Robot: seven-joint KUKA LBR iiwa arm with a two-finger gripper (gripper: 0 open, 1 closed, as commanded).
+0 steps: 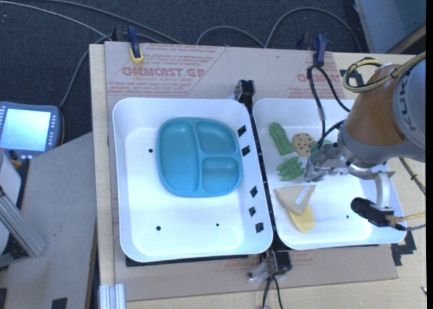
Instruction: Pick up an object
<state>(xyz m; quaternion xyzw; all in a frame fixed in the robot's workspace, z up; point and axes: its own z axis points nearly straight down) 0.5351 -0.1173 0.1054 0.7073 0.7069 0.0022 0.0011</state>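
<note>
The right bin (338, 230) holds a long green piece (279, 137), a ridged green piece (289, 168), a round tan speckled disc (302, 143) and a pale yellow wedge (298, 207). My gripper (314, 168) reaches in from the right and hangs low over the bin's middle. It sits just right of the ridged green piece and just above the wedge. Nothing shows as held.
The left bin (135, 220) bears a blue divided plate (199, 157). A black divider with clips (252, 165) runs between the two bins. The arm's orange band (379, 122) covers the right bin's far right side.
</note>
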